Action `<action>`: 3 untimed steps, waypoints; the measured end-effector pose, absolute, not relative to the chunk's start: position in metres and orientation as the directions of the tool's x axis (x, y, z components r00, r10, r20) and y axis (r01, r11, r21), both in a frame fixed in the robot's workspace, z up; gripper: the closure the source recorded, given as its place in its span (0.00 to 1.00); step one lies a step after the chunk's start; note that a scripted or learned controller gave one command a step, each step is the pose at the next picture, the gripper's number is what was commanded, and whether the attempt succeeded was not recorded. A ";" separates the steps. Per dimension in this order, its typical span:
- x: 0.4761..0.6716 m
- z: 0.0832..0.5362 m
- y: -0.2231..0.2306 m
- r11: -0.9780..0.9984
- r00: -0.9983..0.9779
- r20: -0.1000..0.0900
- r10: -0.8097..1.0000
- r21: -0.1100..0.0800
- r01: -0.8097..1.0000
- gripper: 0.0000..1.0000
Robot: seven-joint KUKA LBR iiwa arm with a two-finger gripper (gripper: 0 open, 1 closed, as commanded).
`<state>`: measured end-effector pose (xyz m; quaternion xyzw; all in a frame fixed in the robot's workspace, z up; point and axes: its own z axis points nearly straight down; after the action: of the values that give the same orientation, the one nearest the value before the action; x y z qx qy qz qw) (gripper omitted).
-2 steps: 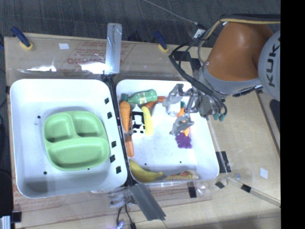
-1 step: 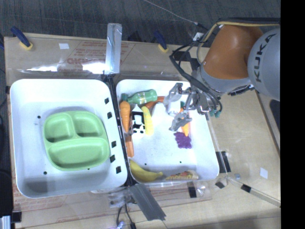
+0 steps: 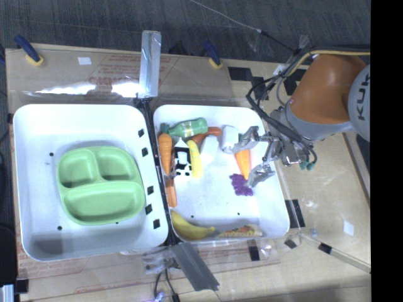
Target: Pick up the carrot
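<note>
Gripper sits in the right bin, fingers apart with a carrot between them — not clamped yet. Purple grapes lie just below. Risk: fingers close off-centre, tapered carrot slides out — or grapes get nudged. Second carrot lies by the left wall.

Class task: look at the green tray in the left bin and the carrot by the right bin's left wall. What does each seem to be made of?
Green tray: probably moulded plastic, matte to satin, judging by its even colour and soft rounded compartments. Carrot: likely a plastic toy, given its smooth, uniform orange surface, though the view is too coarse to be sure.
</note>
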<state>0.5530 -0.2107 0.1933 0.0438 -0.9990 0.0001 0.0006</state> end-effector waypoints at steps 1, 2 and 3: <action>0.553 0.092 -0.208 0.985 -0.985 -0.002 -0.172 0.000 -0.172 0.00; 0.555 0.103 -0.206 0.984 -0.984 -0.004 -0.180 -0.001 -0.180 1.00; 0.575 0.177 -0.121 0.973 -0.972 -0.010 -0.233 -0.002 -0.233 1.00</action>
<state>0.5753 -0.1206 0.1773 0.1172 -0.9931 0.0002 -0.0050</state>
